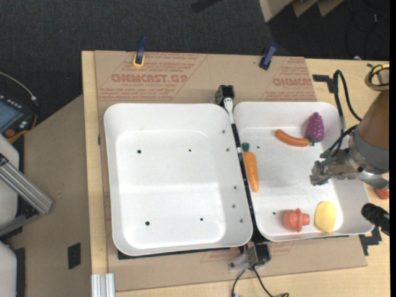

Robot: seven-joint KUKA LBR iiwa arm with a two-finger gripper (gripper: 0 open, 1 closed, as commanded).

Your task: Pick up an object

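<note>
The right bin (272,190) holds several toy foods. An orange carrot (250,171) lies along its left wall. An orange sausage (292,138) and a purple bunch of grapes (314,127) sit at the back. A red piece (296,219) and a yellow lemon (326,216) rest near the front edge. My gripper (322,173) hangs low over the bin's right side, between the grapes and the lemon, above bare bin floor. The arm comes in from the right.
The left bin (167,178) stands beside the right one, with a black divider strip (238,159) between them. Both sit on a cardboard sheet (185,73) held by blue clamps (140,53). Cables run along the right bin's far right edge.
</note>
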